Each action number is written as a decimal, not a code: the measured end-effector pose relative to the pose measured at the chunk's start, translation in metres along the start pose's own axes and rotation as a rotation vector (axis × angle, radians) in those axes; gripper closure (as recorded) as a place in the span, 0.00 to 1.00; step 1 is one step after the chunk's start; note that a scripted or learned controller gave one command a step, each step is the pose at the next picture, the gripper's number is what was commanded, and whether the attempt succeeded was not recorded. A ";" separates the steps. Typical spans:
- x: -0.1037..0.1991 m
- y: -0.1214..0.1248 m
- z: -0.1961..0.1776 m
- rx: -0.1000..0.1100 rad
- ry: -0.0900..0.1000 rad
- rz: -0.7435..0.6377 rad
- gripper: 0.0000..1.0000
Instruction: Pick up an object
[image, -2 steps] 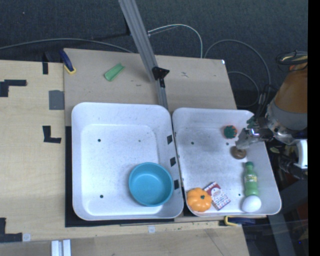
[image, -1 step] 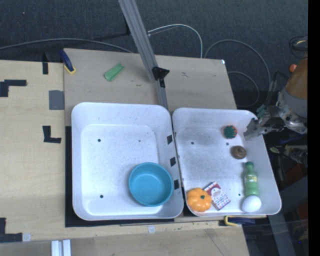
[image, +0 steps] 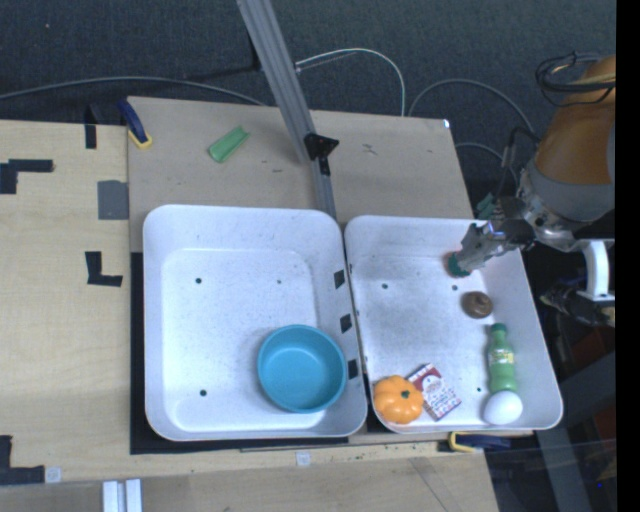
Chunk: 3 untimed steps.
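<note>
On my screen the far left shows the pale wooden worktop (image: 60, 300) with some black tape marks on it, and further back a small green block (image: 227, 144) lies flat on the board. Next comes the left bin (image: 180, 240), and in its near right corner sits a blue bowl (image: 301, 368), upright. A grey pole (image: 285, 85) runs at a slant above the gap between the bins. In the right bin (image: 400, 300) I see an orange pumpkin-like toy (image: 399, 400) at the near edge, touching a small red and white packet (image: 437, 391). Further right a brown round object (image: 477, 305) lies alone, and near it a green bottle (image: 500, 358) points toward a white egg-shaped object (image: 503, 408). The end effector (image: 466, 260) hangs over the far right part of this bin, with something dark green at its tip; I cannot tell if the fingers are open or closed, or if they grasp anything.
</note>
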<state>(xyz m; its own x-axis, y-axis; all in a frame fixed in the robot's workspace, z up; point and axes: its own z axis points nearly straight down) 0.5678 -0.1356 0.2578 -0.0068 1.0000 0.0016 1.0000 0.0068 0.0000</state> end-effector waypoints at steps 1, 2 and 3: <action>0.048 0.019 -0.004 0.000 0.000 0.000 1.00; 0.093 0.029 0.003 0.001 -0.001 0.001 1.00; 0.142 0.049 0.021 0.002 -0.001 0.001 1.00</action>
<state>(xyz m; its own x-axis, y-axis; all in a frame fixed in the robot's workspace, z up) 0.6158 0.0069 0.2369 -0.0060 1.0000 0.0006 1.0000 0.0060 -0.0023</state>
